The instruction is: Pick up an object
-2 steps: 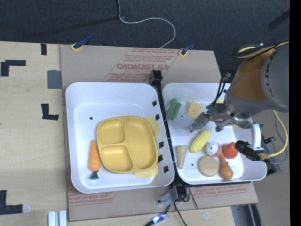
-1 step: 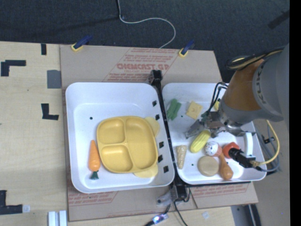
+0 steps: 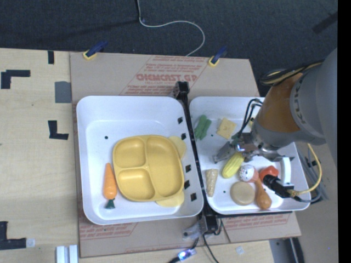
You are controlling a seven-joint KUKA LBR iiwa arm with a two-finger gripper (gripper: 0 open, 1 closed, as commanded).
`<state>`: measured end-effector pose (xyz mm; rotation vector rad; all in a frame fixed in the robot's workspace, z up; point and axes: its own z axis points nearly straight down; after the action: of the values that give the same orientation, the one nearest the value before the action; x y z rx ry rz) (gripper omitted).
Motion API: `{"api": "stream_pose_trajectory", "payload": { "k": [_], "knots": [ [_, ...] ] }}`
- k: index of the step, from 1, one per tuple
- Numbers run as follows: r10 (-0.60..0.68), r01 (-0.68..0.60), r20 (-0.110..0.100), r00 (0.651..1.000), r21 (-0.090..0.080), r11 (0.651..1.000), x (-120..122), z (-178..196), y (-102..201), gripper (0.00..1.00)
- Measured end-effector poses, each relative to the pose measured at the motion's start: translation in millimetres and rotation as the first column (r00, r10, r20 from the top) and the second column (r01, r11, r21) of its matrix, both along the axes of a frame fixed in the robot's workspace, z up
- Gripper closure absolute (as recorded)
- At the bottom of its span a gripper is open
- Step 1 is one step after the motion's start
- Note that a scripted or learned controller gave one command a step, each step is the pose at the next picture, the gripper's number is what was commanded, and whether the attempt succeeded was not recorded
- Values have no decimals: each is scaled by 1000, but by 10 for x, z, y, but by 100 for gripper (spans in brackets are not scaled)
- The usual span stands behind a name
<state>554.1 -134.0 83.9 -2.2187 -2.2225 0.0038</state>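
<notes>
- One corn cob (image 3: 232,165) lies in the right bin (image 3: 296,204), long axis slanting from lower left to upper right.
- Gripper (image 3: 235,148) sits just above it; whether it grasps cannot be told.
- One carrot (image 3: 109,182) and one yellow divided plate (image 3: 147,166) lie in the left bin (image 3: 90,147).

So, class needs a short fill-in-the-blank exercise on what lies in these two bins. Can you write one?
1. The yellow divided tray lies in the ____ bin.
2. The toy carrot lies to the ____ of that tray.
3. The pincer hangs over the ____ bin, just above the corn cob.
4. The green vegetable lies beside the ____ between the bins.

Missing words: left; left; right; divider
</notes>
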Motion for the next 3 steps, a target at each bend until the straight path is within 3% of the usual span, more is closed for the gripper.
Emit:
{"api": "stream_pose_trajectory", "payload": {
  "k": [1,3],
  "knots": [
    [0,0,2,1000,-1,1000,6,112,1,100],
    [0,0,6,1000,0,1000,16,1156,21,100]
  ]
}}
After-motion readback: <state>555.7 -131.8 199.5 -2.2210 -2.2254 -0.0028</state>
